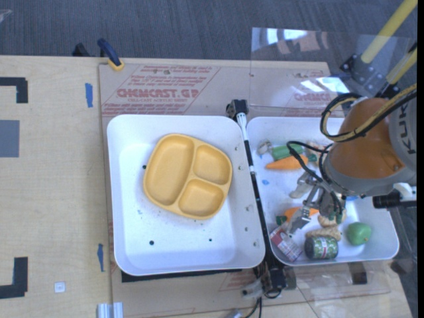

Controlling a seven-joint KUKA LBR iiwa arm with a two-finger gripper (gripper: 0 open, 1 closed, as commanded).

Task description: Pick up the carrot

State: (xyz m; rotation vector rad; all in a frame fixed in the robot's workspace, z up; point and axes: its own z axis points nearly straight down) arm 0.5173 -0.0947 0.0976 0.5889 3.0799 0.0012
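The carrot [283,165] is orange and tapered. It lies flat in the right bin [391,247] near the back left, pointing left, with a green item [289,152] just behind it. My gripper [303,203] hangs low over the middle of this bin, a short way in front of and to the right of the carrot, not touching it. Its fingers are spread open with nothing between them. A small orange piece [291,212] lies beside the lower finger.
In the right bin's front part lie a green can [322,247], a green round fruit [358,232], a beige lump [328,230] and a red-and-white wrapper [286,242]. The left bin [126,197] holds a yellow divided plate [188,175].
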